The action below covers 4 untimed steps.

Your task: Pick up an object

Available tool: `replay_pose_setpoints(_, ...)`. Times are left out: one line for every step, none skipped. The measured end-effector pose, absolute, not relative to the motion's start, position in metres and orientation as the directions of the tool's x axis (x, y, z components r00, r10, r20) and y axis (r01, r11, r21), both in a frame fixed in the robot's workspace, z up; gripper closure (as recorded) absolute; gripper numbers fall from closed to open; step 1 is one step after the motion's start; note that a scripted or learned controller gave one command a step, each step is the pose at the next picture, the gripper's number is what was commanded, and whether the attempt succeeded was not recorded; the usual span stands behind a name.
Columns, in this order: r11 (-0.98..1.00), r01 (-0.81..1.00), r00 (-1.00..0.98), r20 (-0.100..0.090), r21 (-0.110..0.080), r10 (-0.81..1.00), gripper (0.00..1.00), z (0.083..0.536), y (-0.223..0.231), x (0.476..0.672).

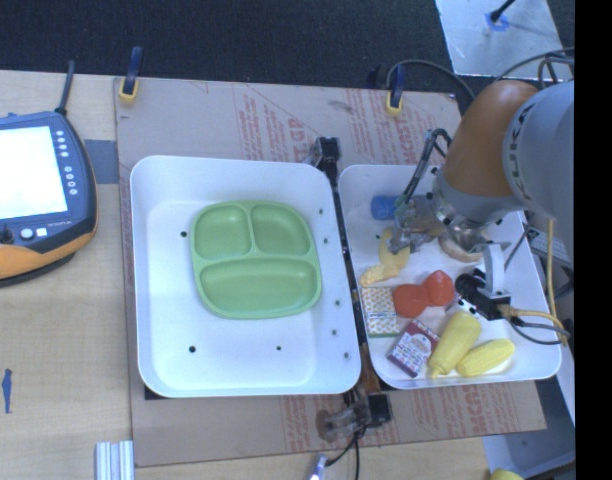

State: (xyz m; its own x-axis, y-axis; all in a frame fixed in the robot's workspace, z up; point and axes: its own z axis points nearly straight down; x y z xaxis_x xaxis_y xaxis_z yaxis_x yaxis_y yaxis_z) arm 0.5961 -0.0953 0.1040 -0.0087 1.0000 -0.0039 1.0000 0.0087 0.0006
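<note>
Fingers: you can't tell from the camera view whether they are spread or pressed together. The gripper (410,226) sits low over the upper part of the right bin (542,368), and its tip is a tangle of dark metal and cable against the white floor.

Camera view, right bin. All candidate objects lie here:
- a small blue object (384,207) near the top left corner, just beside the gripper;
- a pale yellow piece (390,260) right under and below the gripper tip, possibly touching it; contact can't be confirmed;
- a red-orange object (424,294) in the middle;
- a checkered card-like item (377,309) against the left wall;
- a small red packet (413,349);
- two yellow corn-like pieces (470,348) along the bottom edge.

You see nothing raised off the bin floor, and nothing is visibly between the fingers.

Camera view, left bin (156,358). It holds a green divided plate (256,259), flat and well apart from the arm. A teach pendant (31,183) rests on the bench to the far left.

Progress, as a judgement: the approach looks done, with the arm down at picking height over the pale yellow piece or the blue object. You can't tell which is the target. No grasp is confirmed, and the lift is not yet done. Log the pick as open.

Risk to note: the objects are crowded, so a close could catch two or slip off.
</note>
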Motion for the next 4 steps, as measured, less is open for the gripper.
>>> replay_pose_setpoints(0.001,1.0,-0.001,0.0,-0.003,1.0,1.0,0.164,-0.142,0.531)
replay_pose_setpoints(0.003,1.0,-0.003,0.0,-0.004,1.0,0.0,0.163,-0.141,0.531)
replay_pose_setpoints(0.005,1.0,-0.005,-0.001,-0.003,1.0,0.0,0.104,-0.101,0.552)
replay_pose_setpoints(0.005,1.0,-0.005,0.0,-0.005,1.0,0.0,0.092,-0.13,0.641)
